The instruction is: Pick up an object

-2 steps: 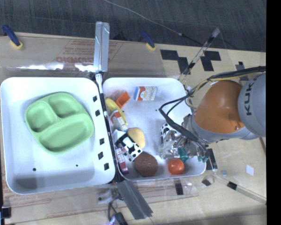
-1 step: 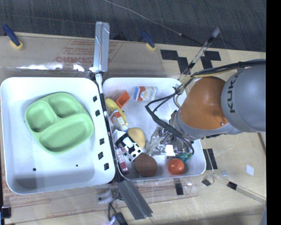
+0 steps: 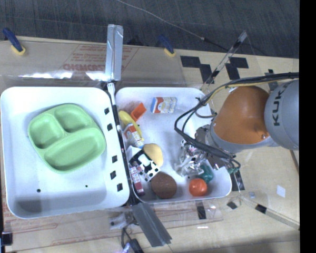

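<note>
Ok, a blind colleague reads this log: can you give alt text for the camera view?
The grey and orange arm's hand reaches down into the right bin, just above a red ball, beside a brown ball, a yellow lemon-like thing and a small carton. The left bin holds a green divided plate.

I am seeing a red tomato (image 3: 198, 186) sitting near the right bin's (image 3: 171, 94) front wall; a brown ball (image 3: 164, 185) is lying just beside it, to its left.

Bench (image 3: 52, 57) – two white bins: left bin (image 3: 10, 141), right bin (image 3: 192, 96).
</note>
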`<action>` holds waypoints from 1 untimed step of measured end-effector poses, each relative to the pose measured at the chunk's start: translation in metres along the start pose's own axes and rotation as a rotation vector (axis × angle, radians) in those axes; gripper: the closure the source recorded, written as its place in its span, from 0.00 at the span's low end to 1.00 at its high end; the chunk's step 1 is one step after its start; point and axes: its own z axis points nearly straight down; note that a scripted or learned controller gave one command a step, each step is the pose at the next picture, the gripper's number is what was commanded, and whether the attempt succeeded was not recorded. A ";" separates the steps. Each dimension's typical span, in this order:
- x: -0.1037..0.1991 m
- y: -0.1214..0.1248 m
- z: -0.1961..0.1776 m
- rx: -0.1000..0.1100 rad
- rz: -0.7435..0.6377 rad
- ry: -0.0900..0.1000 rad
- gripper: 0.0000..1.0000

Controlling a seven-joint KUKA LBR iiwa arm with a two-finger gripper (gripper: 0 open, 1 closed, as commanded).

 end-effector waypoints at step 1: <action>-0.106 0.027 0.000 -0.002 0.181 -0.001 1.00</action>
